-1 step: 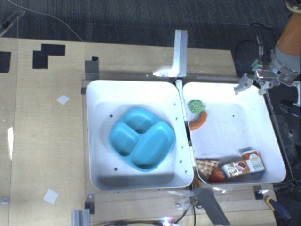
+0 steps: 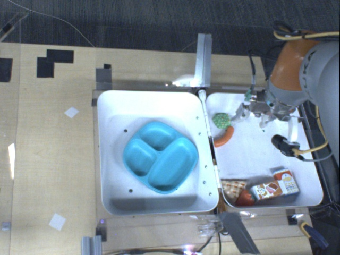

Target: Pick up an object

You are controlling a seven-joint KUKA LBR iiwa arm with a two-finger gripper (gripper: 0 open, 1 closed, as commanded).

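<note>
My gripper (image 2: 253, 117) hangs over the far part of the right bin (image 2: 313, 195), its two fingers spread apart with only white bin floor showing between them. Just to its left lie a green bumpy ball (image 2: 221, 120) and an orange carrot-like piece (image 2: 224, 136), both against the bin's left wall. At the near edge of the same bin sit a waffle piece (image 2: 231, 186), a red tomato-like item (image 2: 244, 197) and a small juice carton (image 2: 274, 186) lying on its side. Nothing is held.
The left bin (image 2: 111, 142) holds a blue three-compartment plate (image 2: 160, 155). A metal post (image 2: 203, 60) stands at the divider between the bins. A black cable end (image 2: 284, 144) hangs from the arm over the right bin.
</note>
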